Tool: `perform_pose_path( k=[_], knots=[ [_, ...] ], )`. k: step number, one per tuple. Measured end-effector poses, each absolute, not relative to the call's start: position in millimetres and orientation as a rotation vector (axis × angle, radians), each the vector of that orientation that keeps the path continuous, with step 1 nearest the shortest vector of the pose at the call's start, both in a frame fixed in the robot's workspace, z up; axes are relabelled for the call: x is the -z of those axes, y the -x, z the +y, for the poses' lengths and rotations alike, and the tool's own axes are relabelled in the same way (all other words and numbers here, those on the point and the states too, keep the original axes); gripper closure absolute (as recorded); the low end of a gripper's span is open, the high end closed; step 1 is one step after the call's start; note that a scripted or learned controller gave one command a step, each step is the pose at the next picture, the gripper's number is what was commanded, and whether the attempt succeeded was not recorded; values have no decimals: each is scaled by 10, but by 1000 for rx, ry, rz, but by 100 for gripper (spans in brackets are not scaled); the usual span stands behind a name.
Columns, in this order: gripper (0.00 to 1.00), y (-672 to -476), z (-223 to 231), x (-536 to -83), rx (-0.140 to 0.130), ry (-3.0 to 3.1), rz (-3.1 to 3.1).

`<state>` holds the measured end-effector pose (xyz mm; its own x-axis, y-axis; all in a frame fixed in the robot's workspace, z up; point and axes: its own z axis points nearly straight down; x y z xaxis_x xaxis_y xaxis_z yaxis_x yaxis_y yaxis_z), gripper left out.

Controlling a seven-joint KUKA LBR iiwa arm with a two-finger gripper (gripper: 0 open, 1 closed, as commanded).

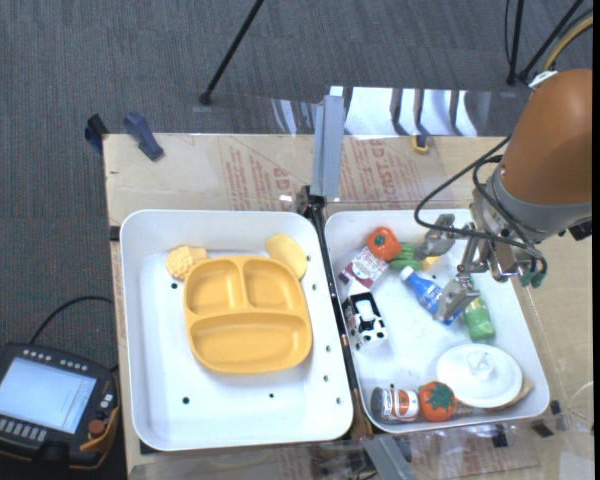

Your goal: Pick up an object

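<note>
Above the right bin (536,363): the arm (545,148) is reaching in and its gripper (460,293) is hanging low over the toys.
Fingers are pointing down at a blue-and-white bottle (423,290), with a green object (477,320) just beside them; whether they are spread or closed, I cannot tell. Nearby are lying a tomato (382,242), a cow figure (366,320), a white lid (479,372), a can (394,403) and a small pumpkin (438,400). The left bin (150,368) is carrying a yellow divided plate (247,313).
</note>
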<state>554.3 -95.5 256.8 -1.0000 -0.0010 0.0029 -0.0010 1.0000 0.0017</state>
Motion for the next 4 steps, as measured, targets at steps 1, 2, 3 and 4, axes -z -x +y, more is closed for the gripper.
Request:
perform_pose_path(
  k=[1, 2, 3, 4],
  knots=[
    [0, -5982, -1171, -859, 2, -68, -3141],
    [100, -5995, -1144, -942, 4, -76, -3141],
    [0, -5993, -1140, -938, 5, -77, -3140],
    [100, -6006, -1129, -1025, 6, -84, -3141]
  ],
)
